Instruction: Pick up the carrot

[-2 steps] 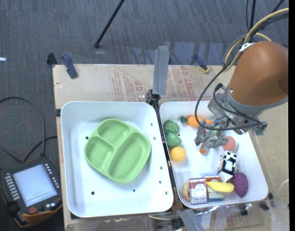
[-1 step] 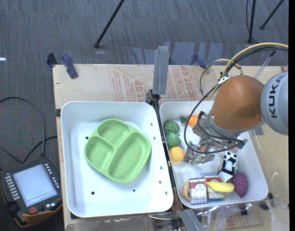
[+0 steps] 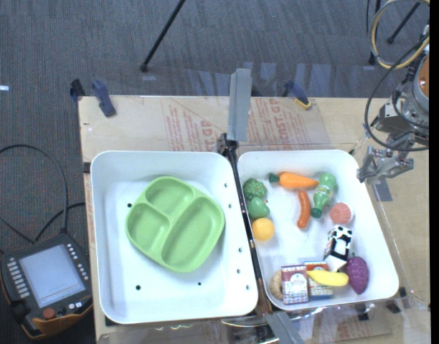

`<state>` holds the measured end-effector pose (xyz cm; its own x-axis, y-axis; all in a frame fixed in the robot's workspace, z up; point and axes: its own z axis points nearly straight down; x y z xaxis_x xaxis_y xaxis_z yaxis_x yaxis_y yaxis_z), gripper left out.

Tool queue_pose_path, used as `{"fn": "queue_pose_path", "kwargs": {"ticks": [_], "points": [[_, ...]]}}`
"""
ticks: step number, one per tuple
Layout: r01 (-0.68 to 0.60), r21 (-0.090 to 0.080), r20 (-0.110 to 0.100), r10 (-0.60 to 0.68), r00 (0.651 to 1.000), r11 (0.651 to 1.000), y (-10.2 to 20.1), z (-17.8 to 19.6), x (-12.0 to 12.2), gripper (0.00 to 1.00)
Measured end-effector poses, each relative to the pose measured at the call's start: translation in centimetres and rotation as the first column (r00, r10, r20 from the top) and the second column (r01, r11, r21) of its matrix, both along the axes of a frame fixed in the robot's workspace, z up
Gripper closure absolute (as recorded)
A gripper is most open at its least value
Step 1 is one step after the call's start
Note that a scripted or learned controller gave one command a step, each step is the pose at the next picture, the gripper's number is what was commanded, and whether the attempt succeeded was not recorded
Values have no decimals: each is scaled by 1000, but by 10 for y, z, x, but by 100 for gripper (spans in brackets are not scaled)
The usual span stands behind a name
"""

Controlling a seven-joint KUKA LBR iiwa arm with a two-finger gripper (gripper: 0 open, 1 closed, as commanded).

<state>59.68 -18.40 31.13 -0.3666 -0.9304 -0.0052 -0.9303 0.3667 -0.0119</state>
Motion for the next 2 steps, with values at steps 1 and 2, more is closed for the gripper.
{"fn": "queue_pose_path", "kwargs": {"ticks": [1,2], "points": [[1,5,-11,-1,1000,1000,0,-6,-2,0],[-104,10,-19,104,994,995,67,-75,41,0]]}}
